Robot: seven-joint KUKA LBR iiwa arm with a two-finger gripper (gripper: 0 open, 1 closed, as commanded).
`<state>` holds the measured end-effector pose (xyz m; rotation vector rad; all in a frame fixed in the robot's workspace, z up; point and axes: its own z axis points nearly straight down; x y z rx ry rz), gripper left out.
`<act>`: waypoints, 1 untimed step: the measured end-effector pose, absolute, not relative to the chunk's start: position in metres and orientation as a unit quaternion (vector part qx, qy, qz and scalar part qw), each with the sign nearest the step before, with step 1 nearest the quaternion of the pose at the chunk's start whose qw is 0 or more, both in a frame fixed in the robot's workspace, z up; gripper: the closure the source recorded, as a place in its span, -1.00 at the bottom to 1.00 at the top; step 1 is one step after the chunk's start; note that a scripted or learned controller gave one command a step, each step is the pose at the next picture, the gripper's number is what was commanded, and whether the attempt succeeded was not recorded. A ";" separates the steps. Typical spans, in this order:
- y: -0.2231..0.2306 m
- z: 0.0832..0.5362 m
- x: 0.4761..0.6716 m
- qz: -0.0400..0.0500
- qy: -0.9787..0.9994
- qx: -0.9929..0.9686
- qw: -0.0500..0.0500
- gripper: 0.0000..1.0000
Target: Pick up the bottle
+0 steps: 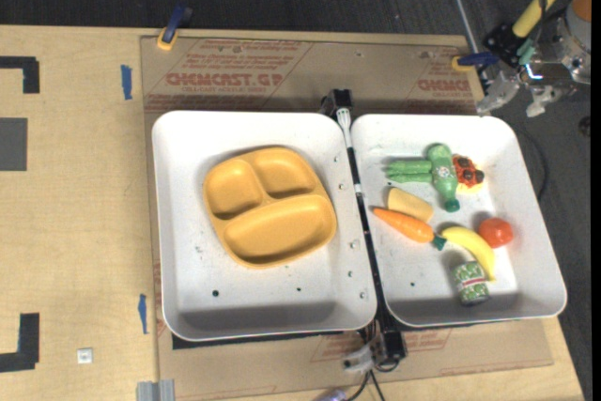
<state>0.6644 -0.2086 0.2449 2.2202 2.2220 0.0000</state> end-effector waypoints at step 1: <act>-0.170 0.103 0.650 0.003 0.677 0.736 0.004 -1.00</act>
